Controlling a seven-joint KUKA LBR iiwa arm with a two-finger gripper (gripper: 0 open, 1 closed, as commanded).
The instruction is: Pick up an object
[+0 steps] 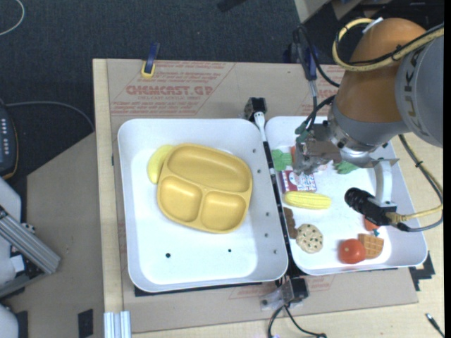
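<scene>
Brown sheet with red print covers the bench, and on it sit two white bins side by side. The left bin holds two things; the right bin holds nine smaller ones. One grey arm with an orange band reaches in from the right, over the far part of the right bin.

One yellow tray with three compartments fills the middle of the left bin. One yellow curved piece pokes out from behind its far left edge, touching it.

The gripper hangs at the far left part of the right bin, just over the far end of one red-and-white packet. Whether it is parted or closed cannot be told, and nothing can be seen held in it.

Two green pieces lie either side of the gripper: one by the bin's left wall, one to its right. One yellow corn cob lies crosswise just on the near side of the packet. One brown strip runs along the left wall. One speckled cookie sits nearer the front. One red tomato touches one orange waffle at the front right, with one small red-orange bit just beyond them.
</scene>
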